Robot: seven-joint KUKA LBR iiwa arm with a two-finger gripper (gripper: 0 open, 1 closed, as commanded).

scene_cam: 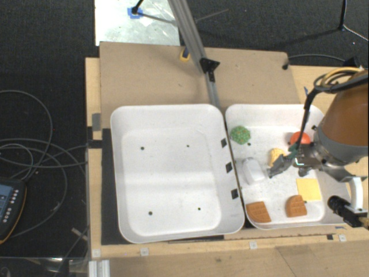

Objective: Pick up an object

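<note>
My gripper [279, 166] hangs low over the middle of the right bin [259, 115], reaching in from the right under the grey and orange wrist. A small yellow piece [276, 154] lies just above its tip, and a pale translucent object [252, 169] lies just to its left. A green ball [240, 134] sits near the bin's upper left. A red-orange object [298, 137] is partly hidden behind the wrist. A flat yellow square [309, 188] and two brown pieces [259, 212] [296, 206] lie along the near side. Nothing is visibly held.
The left bin [124, 154] stands beside the right one, joined by black clips along the shared rim. A grey pole [193, 33] slants down from the top toward the bins' junction. Cables lie on the floor at left.
</note>
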